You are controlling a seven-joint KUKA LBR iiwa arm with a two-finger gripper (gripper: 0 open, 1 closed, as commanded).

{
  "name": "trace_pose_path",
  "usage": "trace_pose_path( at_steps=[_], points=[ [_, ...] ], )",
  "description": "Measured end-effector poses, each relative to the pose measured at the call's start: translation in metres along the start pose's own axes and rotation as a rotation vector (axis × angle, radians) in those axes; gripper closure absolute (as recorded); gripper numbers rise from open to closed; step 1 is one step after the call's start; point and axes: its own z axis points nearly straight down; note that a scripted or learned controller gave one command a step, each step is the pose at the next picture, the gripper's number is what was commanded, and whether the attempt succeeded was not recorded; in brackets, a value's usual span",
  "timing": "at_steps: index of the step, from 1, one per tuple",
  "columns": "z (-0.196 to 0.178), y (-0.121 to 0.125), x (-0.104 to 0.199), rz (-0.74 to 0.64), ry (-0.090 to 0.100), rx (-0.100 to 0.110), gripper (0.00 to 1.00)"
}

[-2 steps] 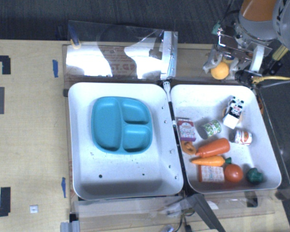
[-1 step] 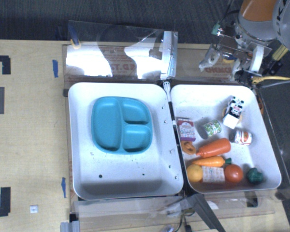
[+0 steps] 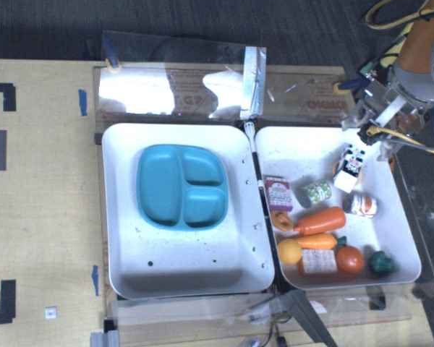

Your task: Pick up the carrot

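The carrot (image 3: 320, 221), orange-red and tapered, lies on its side in the middle of the right bin (image 3: 405, 230), its thick end pointing right. A smaller orange carrot-like piece (image 3: 317, 241) lies just below it. My gripper (image 3: 364, 126) hangs over the bin's far right corner, well above and to the right of the carrot and apart from it. A small white and black carton (image 3: 351, 166) stands just below the gripper.
Around the carrot are a red packet (image 3: 278, 192), a green can (image 3: 317, 191), a tin (image 3: 363, 206), a pretzel (image 3: 281, 220), a lemon (image 3: 289, 251), a tomato (image 3: 350, 260) and broccoli (image 3: 380, 263). The left bin (image 3: 123, 215) holds a blue divided plate (image 3: 181, 186).
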Motion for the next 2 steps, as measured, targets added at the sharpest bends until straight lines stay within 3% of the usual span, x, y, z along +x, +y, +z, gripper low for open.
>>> trace_pose_path(
  at_steps=[1, 2],
  points=[
    [0.087, -0.045, -0.054, -0.004, 0.009, -0.007, 0.00],
    [-0.001, 0.000, -0.029, 0.424, 0.011, -0.010, 0.00]
  ],
)
